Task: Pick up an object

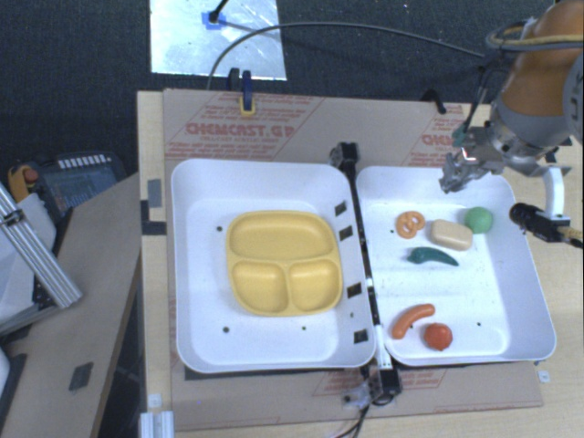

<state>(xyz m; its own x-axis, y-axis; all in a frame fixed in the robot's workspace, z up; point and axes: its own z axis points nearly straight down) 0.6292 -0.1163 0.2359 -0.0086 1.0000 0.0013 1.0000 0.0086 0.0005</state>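
Note:
My gripper [453, 182] hangs over the far edge of the right bin [525, 318], above and a little right of an orange pretzel [410, 224]. Nothing shows between its fingers. Below it lie a beige bread-like block [451, 234], a green ball [478, 218] and a dark green pepper [432, 256]. Nearer the front of the bin sit an orange sausage [411, 318] and a red tomato [438, 336].
The left bin [196, 245] holds a yellow three-compartment tray [281, 262]. A black divider strip [356, 245] runs between the two bins. The bench's cardboard edge lies behind both bins.

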